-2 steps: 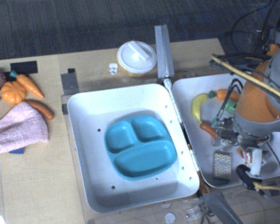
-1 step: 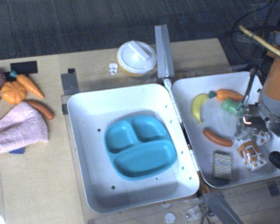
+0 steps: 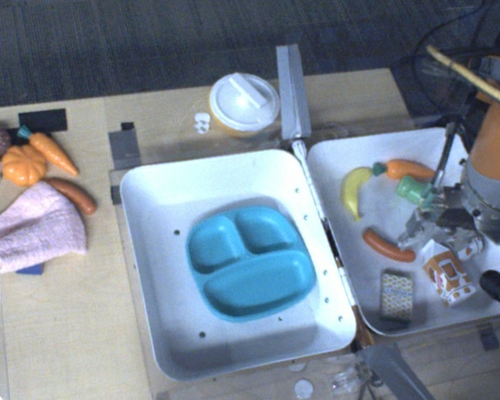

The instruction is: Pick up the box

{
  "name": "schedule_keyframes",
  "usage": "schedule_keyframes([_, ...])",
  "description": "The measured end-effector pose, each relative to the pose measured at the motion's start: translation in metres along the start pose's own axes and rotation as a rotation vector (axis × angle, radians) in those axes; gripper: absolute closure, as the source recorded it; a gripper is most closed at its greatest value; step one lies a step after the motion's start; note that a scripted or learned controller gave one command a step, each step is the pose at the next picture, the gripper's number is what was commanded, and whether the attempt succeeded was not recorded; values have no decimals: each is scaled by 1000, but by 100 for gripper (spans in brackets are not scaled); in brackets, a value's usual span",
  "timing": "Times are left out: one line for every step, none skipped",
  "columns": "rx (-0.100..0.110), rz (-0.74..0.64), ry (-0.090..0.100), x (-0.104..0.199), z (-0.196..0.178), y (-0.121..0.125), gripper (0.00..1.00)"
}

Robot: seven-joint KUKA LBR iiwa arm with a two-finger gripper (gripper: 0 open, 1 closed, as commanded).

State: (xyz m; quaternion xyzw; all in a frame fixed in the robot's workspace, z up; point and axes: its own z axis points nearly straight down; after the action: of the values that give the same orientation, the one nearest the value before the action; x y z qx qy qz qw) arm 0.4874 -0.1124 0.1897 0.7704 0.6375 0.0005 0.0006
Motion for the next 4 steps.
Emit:
schedule_keyframes([-15, 38, 3, 22, 99, 1, 0])
schedule_keyframes([-21, 36, 0, 21, 88, 3, 100])
schedule_keyframes([-21, 37, 0, 21, 88, 2, 0])
schedule_keyframes([-22, 31, 0, 22, 77, 3, 100])
